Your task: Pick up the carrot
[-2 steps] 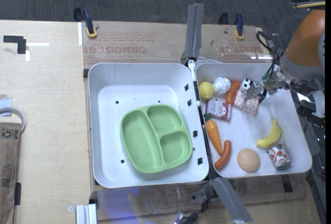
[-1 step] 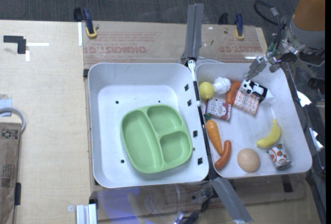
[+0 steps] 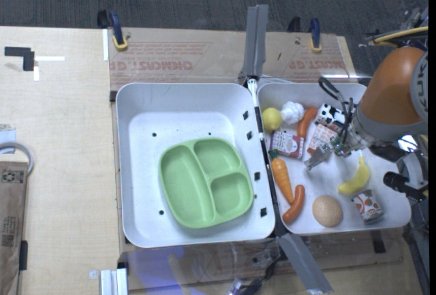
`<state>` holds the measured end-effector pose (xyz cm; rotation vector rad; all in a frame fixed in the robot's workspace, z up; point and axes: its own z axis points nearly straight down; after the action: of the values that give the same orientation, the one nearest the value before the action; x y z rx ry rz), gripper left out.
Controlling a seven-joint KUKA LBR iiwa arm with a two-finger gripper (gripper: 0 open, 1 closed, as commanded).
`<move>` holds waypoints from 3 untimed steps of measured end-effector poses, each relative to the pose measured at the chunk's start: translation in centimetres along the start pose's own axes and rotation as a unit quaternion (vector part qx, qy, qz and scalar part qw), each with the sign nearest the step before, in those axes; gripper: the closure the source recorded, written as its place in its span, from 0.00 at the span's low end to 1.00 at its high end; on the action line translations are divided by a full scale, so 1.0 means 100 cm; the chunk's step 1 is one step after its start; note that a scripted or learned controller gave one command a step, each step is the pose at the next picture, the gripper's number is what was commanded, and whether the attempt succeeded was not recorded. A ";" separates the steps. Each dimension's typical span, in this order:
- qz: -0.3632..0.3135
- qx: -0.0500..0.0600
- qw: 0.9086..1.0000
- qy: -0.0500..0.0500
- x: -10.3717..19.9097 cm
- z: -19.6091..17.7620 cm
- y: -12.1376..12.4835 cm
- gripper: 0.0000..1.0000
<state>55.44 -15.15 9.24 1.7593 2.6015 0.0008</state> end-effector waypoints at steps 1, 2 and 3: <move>0.003 0.001 1.000 0.001 0.058 0.001 -0.052 0.00; 0.004 0.000 1.000 0.000 0.057 -0.008 -0.051 1.00; 0.128 0.001 0.992 0.000 0.138 -0.099 -0.027 1.00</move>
<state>47.82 -3.30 19.09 2.0788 2.3557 -0.0021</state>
